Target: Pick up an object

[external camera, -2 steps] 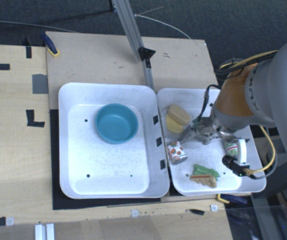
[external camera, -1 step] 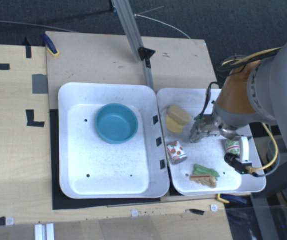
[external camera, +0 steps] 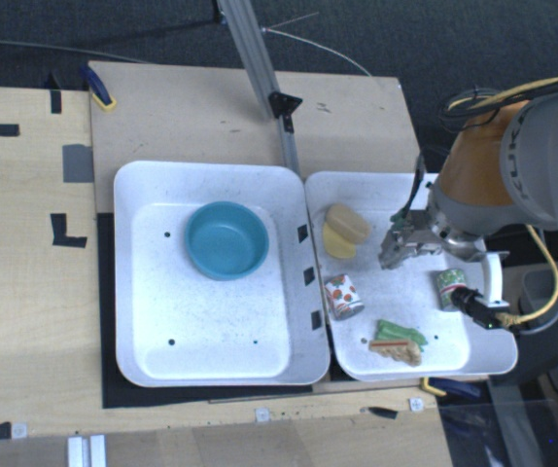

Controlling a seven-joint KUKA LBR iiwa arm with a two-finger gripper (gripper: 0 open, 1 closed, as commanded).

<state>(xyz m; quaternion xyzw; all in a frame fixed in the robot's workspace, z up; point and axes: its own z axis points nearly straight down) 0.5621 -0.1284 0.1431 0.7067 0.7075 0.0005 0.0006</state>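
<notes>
Camera view shows our gripper [external camera: 397, 248] low in the right bin [external camera: 493, 363], its grip unclear to us, just beside the yellow block [external camera: 343, 231], so we should center before closing.

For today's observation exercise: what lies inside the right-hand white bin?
Right bin holds a yellow block, small can, green packet and toy food. The end effector covers part of its floor.

Bowl [external camera: 226, 240] in left bin [external camera: 143, 358], can [external camera: 343, 296] — bun [external camera: 344, 230] in right bin [external camera: 493, 360]
</notes>
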